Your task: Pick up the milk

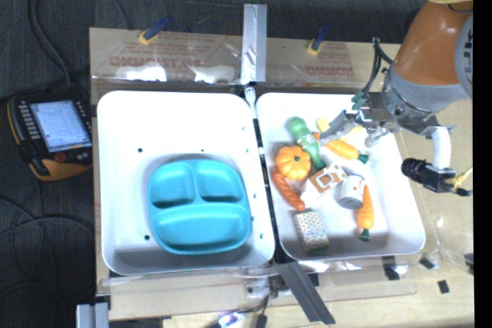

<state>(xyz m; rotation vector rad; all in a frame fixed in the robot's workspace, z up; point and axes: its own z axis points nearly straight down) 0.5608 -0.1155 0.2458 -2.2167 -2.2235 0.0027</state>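
The milk is a small white carton with a brown-orange label, lying near the middle of the right bin. My gripper hangs over the upper part of that bin, up and to the right of the milk and apart from it. It is close to a yellow piece and a green vegetable. The orange band of the arm sits above it at the right.
Around the milk lie an orange pumpkin, a sausage, a small grey can, a carrot and a speckled grey block. The left bin holds a blue divided plate.
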